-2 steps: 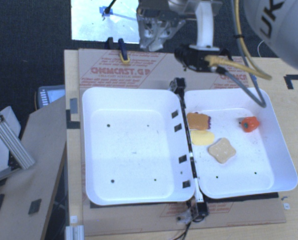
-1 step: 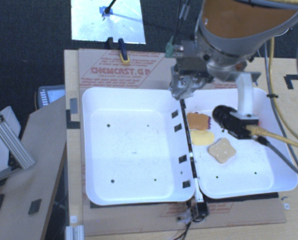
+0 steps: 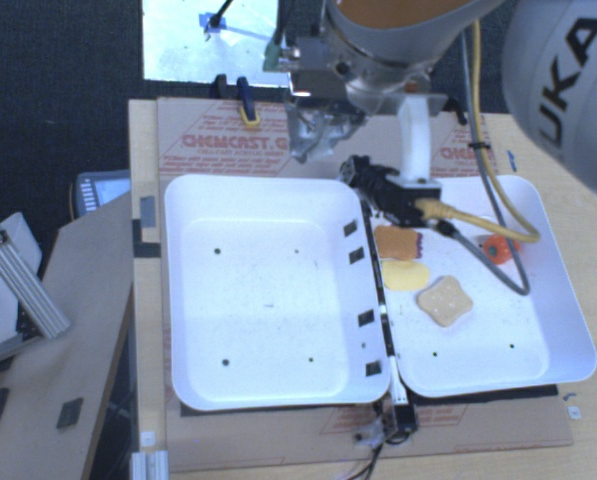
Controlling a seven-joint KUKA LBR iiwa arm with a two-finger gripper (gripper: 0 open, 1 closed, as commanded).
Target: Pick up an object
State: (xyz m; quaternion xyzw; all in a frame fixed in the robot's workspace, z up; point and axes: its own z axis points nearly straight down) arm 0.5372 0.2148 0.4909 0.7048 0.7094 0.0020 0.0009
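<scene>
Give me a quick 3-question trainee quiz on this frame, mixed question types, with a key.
1. True or false: the tan toast-shaped piece lies in the left bin.
2. Which object lies nearest the divider between the bins: A) the small orange-red object, B) the orange block, C) the tan toast-shaped piece?
3. What colour is the flat piece between the orange block and the tan piece?

Key: 1 false, it lies in the right bin; 2 B; 3 yellow.
</scene>
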